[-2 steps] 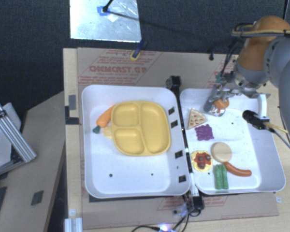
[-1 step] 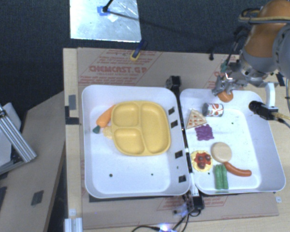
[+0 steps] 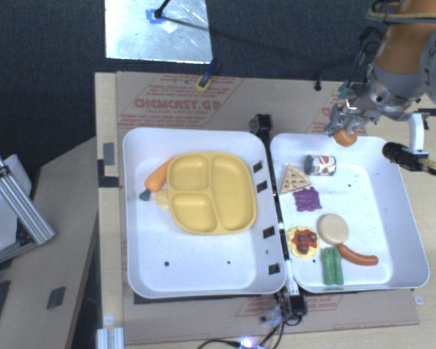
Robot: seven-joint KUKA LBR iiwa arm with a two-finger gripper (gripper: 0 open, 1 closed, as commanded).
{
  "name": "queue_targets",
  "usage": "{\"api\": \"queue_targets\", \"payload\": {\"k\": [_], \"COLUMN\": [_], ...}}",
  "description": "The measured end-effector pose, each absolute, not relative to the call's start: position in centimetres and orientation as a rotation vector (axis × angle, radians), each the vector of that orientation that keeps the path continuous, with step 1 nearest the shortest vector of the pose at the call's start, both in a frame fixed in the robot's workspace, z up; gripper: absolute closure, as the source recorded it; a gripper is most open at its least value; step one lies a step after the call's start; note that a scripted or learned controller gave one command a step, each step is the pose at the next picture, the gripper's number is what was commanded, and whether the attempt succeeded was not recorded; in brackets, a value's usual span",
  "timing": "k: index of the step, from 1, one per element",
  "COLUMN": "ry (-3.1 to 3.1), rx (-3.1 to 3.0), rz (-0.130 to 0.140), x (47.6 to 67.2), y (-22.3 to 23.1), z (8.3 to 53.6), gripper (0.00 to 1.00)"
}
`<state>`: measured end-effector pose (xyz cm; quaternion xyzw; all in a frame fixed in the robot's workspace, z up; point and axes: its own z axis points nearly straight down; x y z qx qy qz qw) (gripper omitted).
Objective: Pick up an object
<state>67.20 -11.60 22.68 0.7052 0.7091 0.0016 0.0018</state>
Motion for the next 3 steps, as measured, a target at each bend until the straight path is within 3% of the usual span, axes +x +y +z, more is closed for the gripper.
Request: {"api": "queue_targets", "payload": {"k": [1, 2, 3], "ry": [2.231, 2.232, 2.228], "rx": [2.214, 2.213, 2.215], "rz": [0.000, 0.002, 0.000], "x": [63.9, 60.9, 61.7], "y": [-7.5, -4.4, -4.5], "z": [21.5, 23.2, 21.4], "gripper": [1.00, 1.00, 1.00]}}
